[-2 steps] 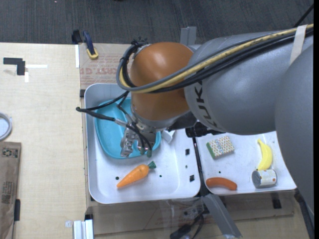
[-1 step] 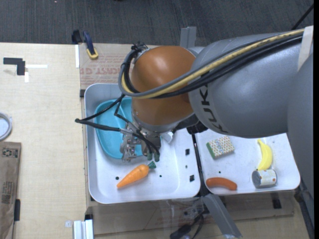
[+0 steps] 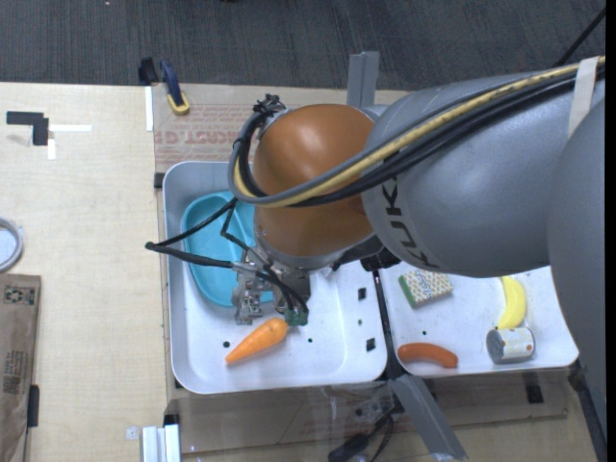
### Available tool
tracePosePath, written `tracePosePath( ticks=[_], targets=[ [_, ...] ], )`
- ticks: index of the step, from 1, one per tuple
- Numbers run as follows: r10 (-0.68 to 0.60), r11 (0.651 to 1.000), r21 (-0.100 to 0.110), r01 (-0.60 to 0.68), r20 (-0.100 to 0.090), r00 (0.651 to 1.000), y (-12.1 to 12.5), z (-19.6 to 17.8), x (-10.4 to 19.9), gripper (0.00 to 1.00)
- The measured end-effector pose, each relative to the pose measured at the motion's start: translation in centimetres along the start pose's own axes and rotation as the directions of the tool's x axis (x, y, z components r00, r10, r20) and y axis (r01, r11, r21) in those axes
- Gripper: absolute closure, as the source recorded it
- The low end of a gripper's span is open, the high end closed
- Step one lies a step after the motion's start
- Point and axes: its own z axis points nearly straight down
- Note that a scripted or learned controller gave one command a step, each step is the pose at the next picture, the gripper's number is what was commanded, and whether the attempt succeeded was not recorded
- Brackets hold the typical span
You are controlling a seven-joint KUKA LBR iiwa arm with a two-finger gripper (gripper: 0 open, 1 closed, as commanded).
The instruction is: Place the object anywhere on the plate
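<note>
A light blue plate [image 3: 207,243] lies in the left bin [image 3: 192,364], mostly hidden under the arm's orange band. An orange carrot [image 3: 258,342] with a green stub lies on the bin floor in front of the plate, pointing lower left. My gripper [image 3: 252,301] hangs just above the carrot's thick end, at the plate's near edge. The arm hides most of the gripper.
The right bin [image 3: 553,354] holds a patterned sponge [image 3: 424,286], a yellow banana [image 3: 513,303], a small grey can [image 3: 510,345] and an orange sausage-shaped piece [image 3: 427,355]. Black cables loop off the wrist over the plate's left side.
</note>
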Motion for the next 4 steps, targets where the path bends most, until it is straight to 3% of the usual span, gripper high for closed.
tracePosePath(
  ticks=[1, 2, 3, 4],
  targets=[
    [-0.009, 1.0, 0.0, 0.009, 0.0, 1.0, 0.0, 2.1, 0.0, 1.0],
    [-0.31, 0.951, -0.001, 0.31, 0.004, 0.951, 0.1, -0.7, -1.5, 1.0],
    [-0.543, 0.84, 0.0, 0.543, 0.002, 0.84, 0.1, 0.8, -0.8, 1.0],
    [-0.543, 0.839, -0.001, 0.543, 0.002, 0.839, 0.1, 0.8, -0.8, 0.0]
  ],
)
